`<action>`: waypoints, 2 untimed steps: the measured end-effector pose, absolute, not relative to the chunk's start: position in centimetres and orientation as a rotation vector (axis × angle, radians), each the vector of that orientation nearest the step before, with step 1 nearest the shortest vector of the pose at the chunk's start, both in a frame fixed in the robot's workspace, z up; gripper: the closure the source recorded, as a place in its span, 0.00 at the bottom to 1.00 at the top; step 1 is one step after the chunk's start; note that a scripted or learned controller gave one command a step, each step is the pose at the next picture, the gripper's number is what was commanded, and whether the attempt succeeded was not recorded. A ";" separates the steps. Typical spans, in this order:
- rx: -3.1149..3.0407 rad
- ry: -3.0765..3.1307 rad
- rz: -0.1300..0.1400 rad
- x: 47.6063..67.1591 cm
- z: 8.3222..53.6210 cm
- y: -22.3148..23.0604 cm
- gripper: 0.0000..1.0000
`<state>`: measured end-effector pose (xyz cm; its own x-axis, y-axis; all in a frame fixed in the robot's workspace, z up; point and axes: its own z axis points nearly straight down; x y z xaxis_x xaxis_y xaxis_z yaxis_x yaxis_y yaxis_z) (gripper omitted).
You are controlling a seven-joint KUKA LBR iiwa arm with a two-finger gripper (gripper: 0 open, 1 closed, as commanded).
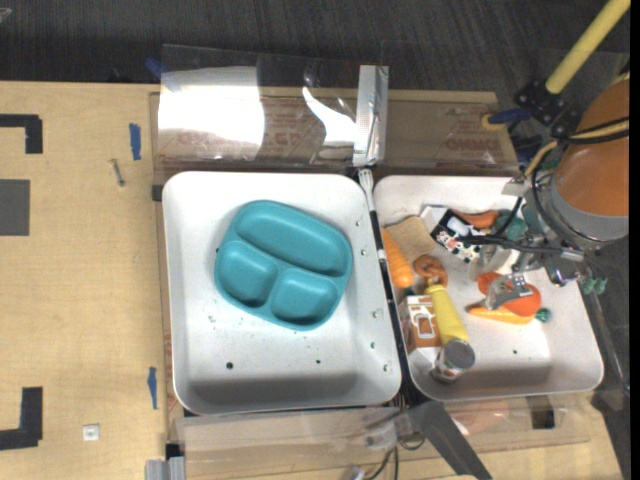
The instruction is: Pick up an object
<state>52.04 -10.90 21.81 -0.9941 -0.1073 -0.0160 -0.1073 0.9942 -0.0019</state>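
broadly, the bench (pixel 70 268) is tan board carrying two white bins side by side. the left bin (pixel 200 358) holds a teal tray (pixel 283 262) with three compartments, lying flat near the bin's middle. the right bin (pixel 570 353) holds a clutter of small objects. the arm (pixel 595 173), grey with an orange band, reaches in from the right above that bin's far right corner. the gripper (pixel 515 286) hangs low over an orange carrot toy (pixel 503 315) with a green tip, near the bin's right side; how its jaws stand cannot be told. left of it lie a yellow bottle (pixel 447 319) with a grey cap, a tan block (pixel 409 236), a small brown piece (pixel 430 266) and a black-and-white packet (pixel 455 234).
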 end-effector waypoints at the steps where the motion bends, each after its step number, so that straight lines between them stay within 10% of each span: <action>1: 0.060 3.131 0.002 53.1 26.0 -5.8 1.00; 2: 0.015 3.134 0.004 57.0 26.5 0.6 1.00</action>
